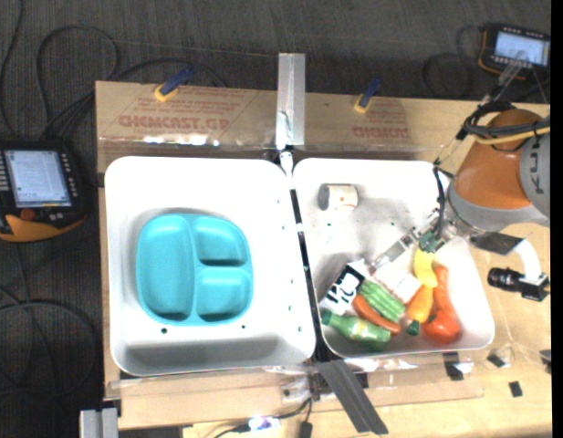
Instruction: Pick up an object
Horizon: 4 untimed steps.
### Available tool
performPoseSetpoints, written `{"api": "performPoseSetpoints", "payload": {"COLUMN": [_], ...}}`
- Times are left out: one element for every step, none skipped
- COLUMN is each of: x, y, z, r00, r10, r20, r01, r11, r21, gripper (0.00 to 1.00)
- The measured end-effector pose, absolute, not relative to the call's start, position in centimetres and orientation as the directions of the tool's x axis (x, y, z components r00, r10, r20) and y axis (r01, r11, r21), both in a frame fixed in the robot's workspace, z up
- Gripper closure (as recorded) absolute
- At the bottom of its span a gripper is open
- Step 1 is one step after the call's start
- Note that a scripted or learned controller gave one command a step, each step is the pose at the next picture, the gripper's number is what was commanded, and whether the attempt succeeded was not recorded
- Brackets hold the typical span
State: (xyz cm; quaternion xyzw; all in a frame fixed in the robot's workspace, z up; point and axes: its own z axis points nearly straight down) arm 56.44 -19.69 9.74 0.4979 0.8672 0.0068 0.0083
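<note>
In the right bin (pixel 390 176), toward its 3 o'clock side, the claw (pixel 397 251) reaches in from the right; whether it is spread or pressed together cannot be told, and nothing is seen pinched in it. Just at its 4 o'clock lies a yellow piece (pixel 424 265), long axis running 11 to 5 o'clock. Below, the pile: orange carrot (pixel 420 303) pointing roughly 1 to 7 o'clock, red pepper (pixel 443 318), green cucumber (pixel 358 329) lying 10 to 4 o'clock, black-and-white card (pixel 347 287). A small cream cylinder (pixel 339 197) sits apart at the bin's 11 o'clock, axis about horizontal. Left bin (pixel 135 182) holds a blue divided tray (pixel 193 266). Both rest on the table (pixel 418 121).
</note>
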Motion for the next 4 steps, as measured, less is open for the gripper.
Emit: {"api": "performPoseSetpoints", "payload": {"x": [55.2,51.5,52.2,52.3], "y": [-20.9,-21.7,-15.2,-15.1], "z": [9.8,9.8,9.0,10.1], "r00": [-0.477,-0.373,-0.599,-0.600], "r10": [0.879,0.928,0.800,0.800], "r20": [-0.014,-0.014,-0.015,-0.014], "r01": [0.878,0.927,0.800,0.800], "r11": [0.478,0.374,0.600,0.600], "r21": [0.029,0.034,0.009,0.014], "gripper": [0.00,0.00,0.00,1.00]}}
